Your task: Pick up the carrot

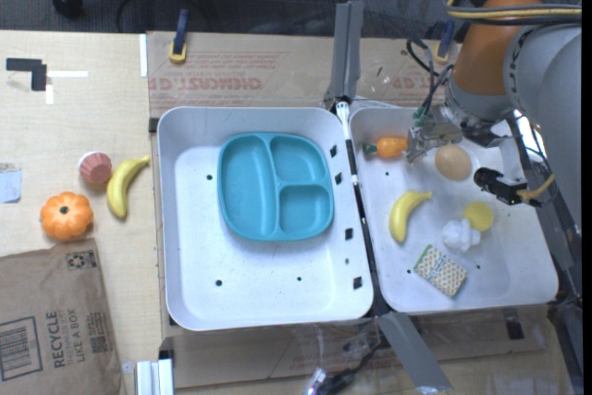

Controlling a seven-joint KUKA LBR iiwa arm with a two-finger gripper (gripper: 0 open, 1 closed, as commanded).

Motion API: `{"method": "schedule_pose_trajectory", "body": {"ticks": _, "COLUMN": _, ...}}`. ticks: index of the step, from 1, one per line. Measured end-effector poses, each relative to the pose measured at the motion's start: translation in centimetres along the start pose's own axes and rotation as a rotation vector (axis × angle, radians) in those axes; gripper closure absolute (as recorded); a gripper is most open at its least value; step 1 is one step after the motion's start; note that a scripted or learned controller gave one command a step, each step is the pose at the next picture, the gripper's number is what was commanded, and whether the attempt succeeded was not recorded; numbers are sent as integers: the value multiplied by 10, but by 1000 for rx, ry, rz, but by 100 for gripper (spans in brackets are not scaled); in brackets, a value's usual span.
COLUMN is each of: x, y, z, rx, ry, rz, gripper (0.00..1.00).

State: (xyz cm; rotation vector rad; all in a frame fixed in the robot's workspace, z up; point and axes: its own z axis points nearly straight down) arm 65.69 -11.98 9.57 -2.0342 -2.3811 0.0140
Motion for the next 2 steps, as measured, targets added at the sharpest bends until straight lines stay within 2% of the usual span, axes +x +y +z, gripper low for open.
{"method": "schedule_pose_trajectory", "body": {"ticks": 1, "x": 30, "y": -53, "z": 7, "rx": -7, "ry": 2, "rz": 494, "gripper": 100}}
{"method": "schedule_pose_trajectory", "body": {"ticks": 2, "x": 98, "y": -40, "z": -92, "rx": -8, "ry": 0, "rz": 744, "gripper": 100}}
